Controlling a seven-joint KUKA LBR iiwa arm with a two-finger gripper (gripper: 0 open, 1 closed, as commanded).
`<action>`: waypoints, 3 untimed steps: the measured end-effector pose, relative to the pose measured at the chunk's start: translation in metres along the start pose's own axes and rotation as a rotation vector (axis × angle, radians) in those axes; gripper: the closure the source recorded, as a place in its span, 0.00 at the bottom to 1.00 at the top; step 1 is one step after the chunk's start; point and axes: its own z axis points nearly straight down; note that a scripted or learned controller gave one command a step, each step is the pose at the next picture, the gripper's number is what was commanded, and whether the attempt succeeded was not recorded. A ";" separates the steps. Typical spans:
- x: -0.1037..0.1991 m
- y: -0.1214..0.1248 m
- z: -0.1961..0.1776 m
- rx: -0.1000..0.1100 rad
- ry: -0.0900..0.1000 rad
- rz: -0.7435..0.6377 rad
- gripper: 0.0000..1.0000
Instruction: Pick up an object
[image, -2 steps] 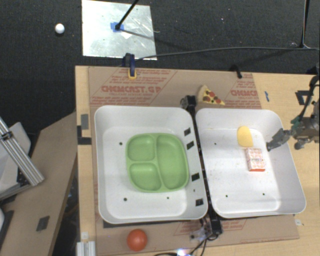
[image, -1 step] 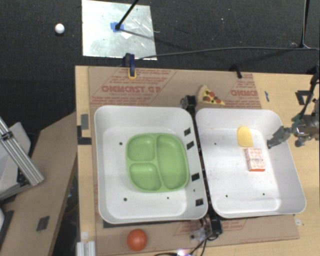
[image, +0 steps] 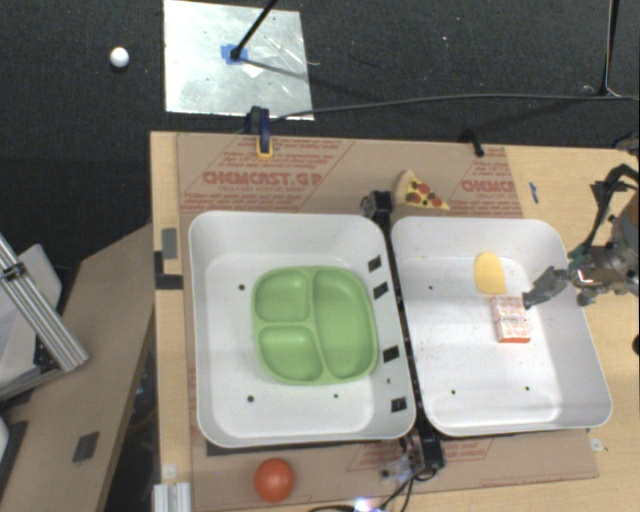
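In the right bin (image: 560, 400) lie a yellow rounded object (image: 489, 271) and, just below it, a small red-and-white box (image: 510, 321). My gripper (image: 550, 286) comes in over the bin's right edge, slightly right of and above the box and right of the yellow object. It touches neither, and nothing is visibly held. The arm behind it runs off the right side of the view.
The left bin (image: 220, 400) holds a green divided plate (image: 313, 324). A toy pizza slice (image: 421, 190) lies on the bench behind the bins. An orange-red ball (image: 274, 479) sits in front of the left bin. A black clamp strip (image: 392, 310) joins the bins.
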 end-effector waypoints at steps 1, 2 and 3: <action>-0.003 0.001 0.042 0.000 0.000 0.000 0.00; -0.004 0.000 0.105 0.002 0.001 0.000 0.00; -0.005 0.001 0.091 -0.004 -0.002 0.000 1.00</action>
